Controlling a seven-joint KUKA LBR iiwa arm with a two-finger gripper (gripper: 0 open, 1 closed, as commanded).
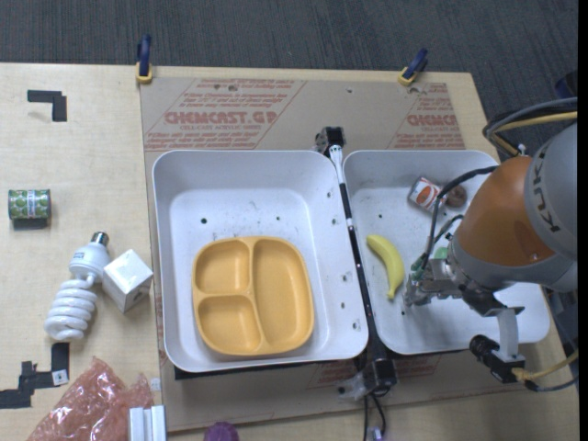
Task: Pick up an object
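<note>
A yellow banana [387, 262] lies in the right bin [395, 333], near its left wall. A small orange and white can [424, 194] rests on its side at the back of that bin, with a small brown object [456, 194] beside it, partly behind the arm. My gripper [415, 292] is low in the right bin, just right of the banana's near end. The grey and orange wrist hides most of it, and I see nothing held in it.
The left bin [175, 246] holds a yellow three-compartment plate [253, 294]. Left of the bins on the bench lie a spiral light bulb [75, 294], a white cube [128, 279], a green can [28, 206] and a red mesh bag [87, 402].
</note>
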